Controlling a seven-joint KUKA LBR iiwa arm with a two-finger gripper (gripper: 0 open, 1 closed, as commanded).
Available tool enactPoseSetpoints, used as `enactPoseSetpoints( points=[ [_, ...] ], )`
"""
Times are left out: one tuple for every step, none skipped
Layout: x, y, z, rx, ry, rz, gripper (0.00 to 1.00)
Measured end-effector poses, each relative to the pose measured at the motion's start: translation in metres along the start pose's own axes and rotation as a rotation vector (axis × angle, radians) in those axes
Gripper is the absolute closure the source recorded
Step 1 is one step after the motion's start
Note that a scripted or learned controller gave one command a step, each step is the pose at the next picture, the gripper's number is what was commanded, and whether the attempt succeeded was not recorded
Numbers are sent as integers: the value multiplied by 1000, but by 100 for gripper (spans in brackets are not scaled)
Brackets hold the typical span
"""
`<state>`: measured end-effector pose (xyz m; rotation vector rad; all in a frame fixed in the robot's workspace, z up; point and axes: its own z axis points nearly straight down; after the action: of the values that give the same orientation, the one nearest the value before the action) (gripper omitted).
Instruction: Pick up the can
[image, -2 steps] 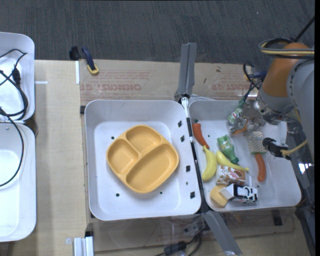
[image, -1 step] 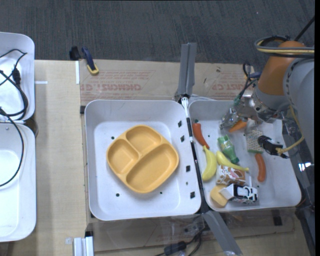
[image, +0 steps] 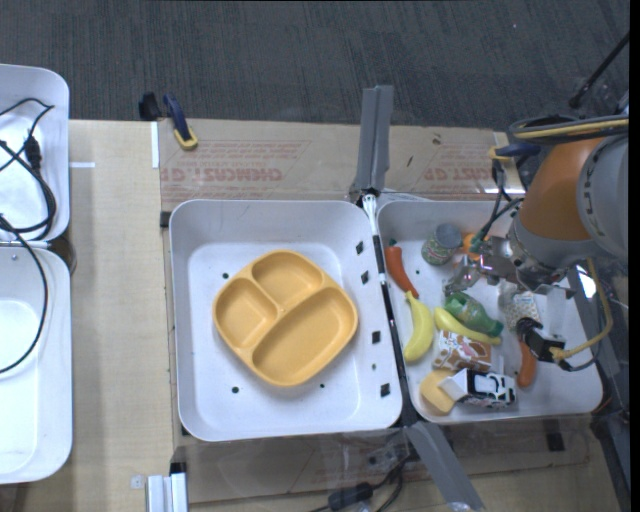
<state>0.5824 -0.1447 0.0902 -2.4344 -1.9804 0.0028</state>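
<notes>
Where pincer (image: 478, 262) hovers, can (image: 441, 246) just beside.

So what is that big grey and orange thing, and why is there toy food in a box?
That is a robot arm, reaching in from the right. One camera above the bench looks down on it. Its hand hangs over the right bin, which holds pretend food: a banana, a carrot, a green bottle and a small can near the back. The left bin has a yellow divided plate. The robot should pick up the can; nothing looks held.
</notes>
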Motion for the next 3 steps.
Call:
enactPoseSetpoints(
  points=[
    [10,62,0,1,-3,433,0],
    [59,65,0,-1,-2,522,0],
    [21,-8,0,1,-2,688,0]
  ],
)
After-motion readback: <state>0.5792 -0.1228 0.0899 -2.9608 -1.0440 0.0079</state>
